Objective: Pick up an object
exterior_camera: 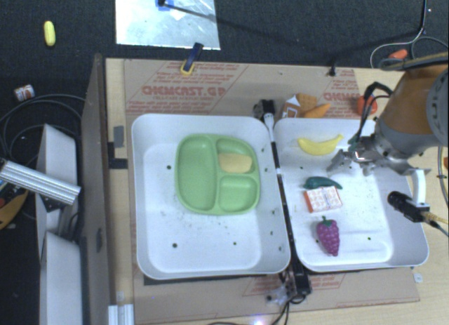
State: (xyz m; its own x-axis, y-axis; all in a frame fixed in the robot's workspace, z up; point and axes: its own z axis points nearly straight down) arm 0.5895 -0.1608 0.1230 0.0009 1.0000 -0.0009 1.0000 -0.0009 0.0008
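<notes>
In the right bin (pixel 407 243) lie a yellow banana (pixel 320 144), a dark green pepper-like piece (pixel 323 183), a red and white box (pixel 323 199) and a purple bunch of grapes (pixel 328 236). My gripper (pixel 352 165) hangs over the bin's upper middle, just right of the banana and above the green piece. Its fingers (pixel 337 163) are spread open with nothing between them. The grey arm with its orange band (pixel 414 102) comes in from the right.
The left bin (pixel 151 197) holds a green divided plate (pixel 203 176) with a yellow food piece (pixel 235 162) in its upper right compartment. An orange toy (pixel 312 109) lies on the cardboard behind the bins. A black ridge (pixel 279 176) separates the bins.
</notes>
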